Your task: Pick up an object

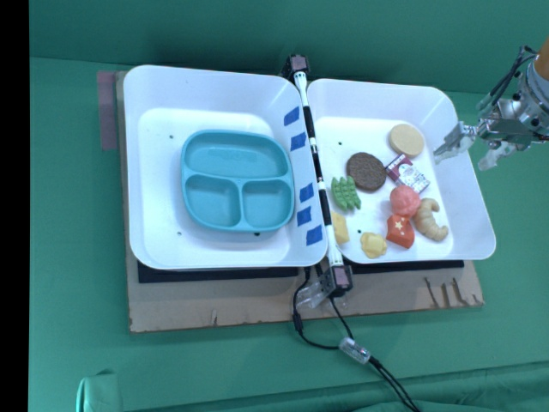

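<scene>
Grey metal pincer (470, 147) hangs spread and empty above the right rim of the right bin (467, 217).

Its two fingers stand apart, one reaching left over the bin's edge, the other pointing down just outside it, and nothing lies between them. The toy food sits in the bin to its left: a pale round cracker (407, 139) nearest, below it a small red-and-white packet (408, 174) touching a dark brown patty (367, 171). Further down lie a pink ball (405, 200), a red piece (400, 230) and a tan croissant (431, 220), all close together. A yellow lump (373, 245), a yellow piece (340, 227) and green pea pods (346, 192) lie toward the divider. The left bin (154, 101) holds a teal three-part tray (238, 180).
</scene>
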Robot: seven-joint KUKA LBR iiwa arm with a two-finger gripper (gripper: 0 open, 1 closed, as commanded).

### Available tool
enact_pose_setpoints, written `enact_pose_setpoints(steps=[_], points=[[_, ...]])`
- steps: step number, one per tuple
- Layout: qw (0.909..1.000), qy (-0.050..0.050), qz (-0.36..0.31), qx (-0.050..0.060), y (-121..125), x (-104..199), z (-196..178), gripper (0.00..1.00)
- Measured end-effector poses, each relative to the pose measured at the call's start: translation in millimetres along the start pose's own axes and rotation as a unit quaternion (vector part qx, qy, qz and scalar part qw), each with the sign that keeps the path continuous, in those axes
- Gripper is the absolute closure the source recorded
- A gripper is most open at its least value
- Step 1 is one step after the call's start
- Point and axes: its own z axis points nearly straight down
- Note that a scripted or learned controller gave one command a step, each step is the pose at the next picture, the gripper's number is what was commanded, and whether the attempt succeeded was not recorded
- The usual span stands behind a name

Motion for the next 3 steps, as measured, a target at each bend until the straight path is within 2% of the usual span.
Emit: enact_pose_setpoints(steps=[1, 2, 3], points=[[1.0000, -0.001, 0.001, 0.000, 6.8, -19.5, 157.6, 0.00], [1.0000, -0.003, -0.001, -0.006, 82.0, -1.0, 165.3, 0.00], [0.9999, -0.007, 0.002, -0.013, 84.6, -4.7, 148.6, 1.00]])
